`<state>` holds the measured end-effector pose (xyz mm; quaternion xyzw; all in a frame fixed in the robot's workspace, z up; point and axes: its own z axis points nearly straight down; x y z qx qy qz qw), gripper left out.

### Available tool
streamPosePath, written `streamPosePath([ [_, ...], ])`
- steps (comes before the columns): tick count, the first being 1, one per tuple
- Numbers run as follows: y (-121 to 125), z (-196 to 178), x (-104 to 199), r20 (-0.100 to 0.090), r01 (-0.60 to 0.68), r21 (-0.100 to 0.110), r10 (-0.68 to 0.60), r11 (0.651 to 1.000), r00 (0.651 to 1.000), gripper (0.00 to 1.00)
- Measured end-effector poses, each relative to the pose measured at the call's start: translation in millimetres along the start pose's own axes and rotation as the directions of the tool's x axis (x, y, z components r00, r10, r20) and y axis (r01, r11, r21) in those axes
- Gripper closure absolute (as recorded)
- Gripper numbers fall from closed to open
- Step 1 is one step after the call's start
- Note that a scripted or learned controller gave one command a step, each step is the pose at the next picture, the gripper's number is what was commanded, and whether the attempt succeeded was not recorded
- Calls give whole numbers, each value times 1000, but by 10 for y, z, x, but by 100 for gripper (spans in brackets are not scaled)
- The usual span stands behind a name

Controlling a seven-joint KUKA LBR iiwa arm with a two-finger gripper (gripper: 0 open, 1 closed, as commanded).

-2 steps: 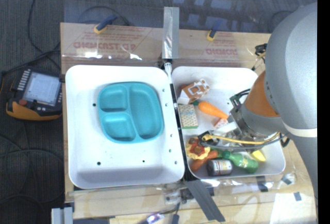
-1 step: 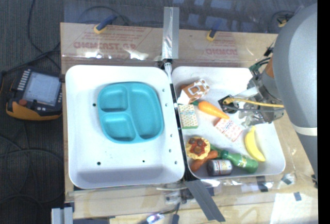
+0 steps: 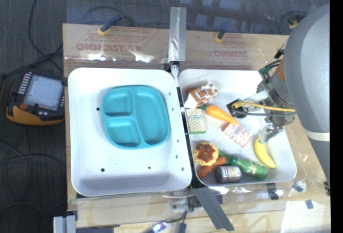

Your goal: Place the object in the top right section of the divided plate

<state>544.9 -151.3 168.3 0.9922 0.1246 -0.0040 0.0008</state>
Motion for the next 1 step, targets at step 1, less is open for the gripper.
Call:
streamPosePath([
  [1,-447,683,-410,-34,132,-19,-132,991,991,0],
])
